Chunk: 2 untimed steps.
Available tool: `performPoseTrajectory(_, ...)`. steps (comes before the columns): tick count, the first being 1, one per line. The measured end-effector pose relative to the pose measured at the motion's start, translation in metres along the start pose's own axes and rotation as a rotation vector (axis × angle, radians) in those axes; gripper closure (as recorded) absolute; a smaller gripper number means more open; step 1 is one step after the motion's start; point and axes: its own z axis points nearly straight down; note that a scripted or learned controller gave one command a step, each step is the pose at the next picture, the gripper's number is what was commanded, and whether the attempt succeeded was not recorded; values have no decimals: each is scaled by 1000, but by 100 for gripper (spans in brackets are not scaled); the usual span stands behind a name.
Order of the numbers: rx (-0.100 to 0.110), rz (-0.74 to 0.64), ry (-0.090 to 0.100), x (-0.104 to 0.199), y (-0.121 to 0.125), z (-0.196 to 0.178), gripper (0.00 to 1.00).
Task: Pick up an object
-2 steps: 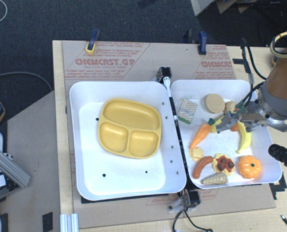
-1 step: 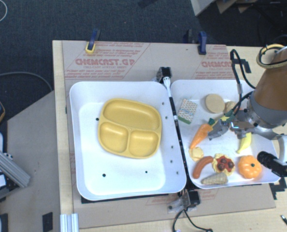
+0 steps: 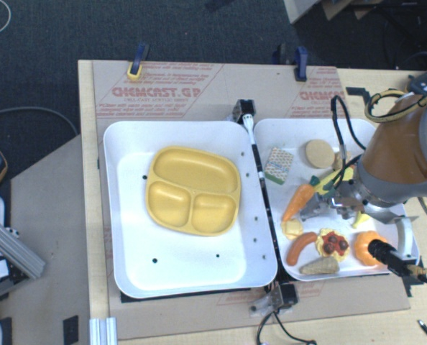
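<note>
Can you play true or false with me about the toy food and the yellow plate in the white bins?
1. The yellow plate lies in the left bin. True.
2. The yellow plate has four compartments. False: it has three.
3. The toy carrot lies in the right bin. True.
4. The sausage sits on the yellow plate. False: it lies in the right bin, near the carrot.
5. The gripper is over the right bin. True.

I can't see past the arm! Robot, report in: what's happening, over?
Gripper low in right bin, beside carrot. Nothing seen held. Sausage, pizza close by. Yellow tray in left bin.
</note>
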Motion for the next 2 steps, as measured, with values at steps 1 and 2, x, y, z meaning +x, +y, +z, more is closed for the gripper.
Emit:
performPoseTrajectory(1, -1, 0, -1, 0, 0, 36, 0)
performPoseTrajectory(2, -3, 1, -2, 0, 0, 25, 100)
